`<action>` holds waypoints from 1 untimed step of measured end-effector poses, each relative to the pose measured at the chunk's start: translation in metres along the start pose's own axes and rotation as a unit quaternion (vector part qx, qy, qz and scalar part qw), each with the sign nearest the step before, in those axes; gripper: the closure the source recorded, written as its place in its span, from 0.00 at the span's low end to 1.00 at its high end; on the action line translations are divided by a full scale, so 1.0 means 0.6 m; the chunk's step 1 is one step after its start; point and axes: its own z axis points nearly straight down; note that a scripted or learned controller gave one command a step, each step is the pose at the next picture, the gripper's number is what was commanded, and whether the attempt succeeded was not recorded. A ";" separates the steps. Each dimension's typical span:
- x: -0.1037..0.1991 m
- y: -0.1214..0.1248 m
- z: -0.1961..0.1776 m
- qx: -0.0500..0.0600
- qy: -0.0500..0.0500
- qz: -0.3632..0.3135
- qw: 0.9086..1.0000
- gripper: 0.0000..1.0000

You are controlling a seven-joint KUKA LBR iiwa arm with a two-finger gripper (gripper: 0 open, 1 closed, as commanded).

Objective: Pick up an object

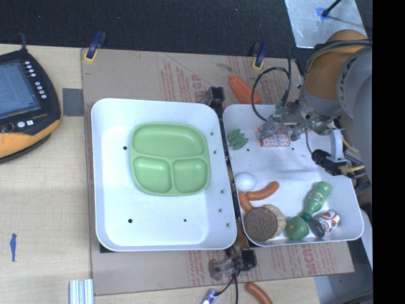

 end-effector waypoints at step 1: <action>0.000 0.000 -0.017 0.001 0.000 -0.002 1.000 1.00</action>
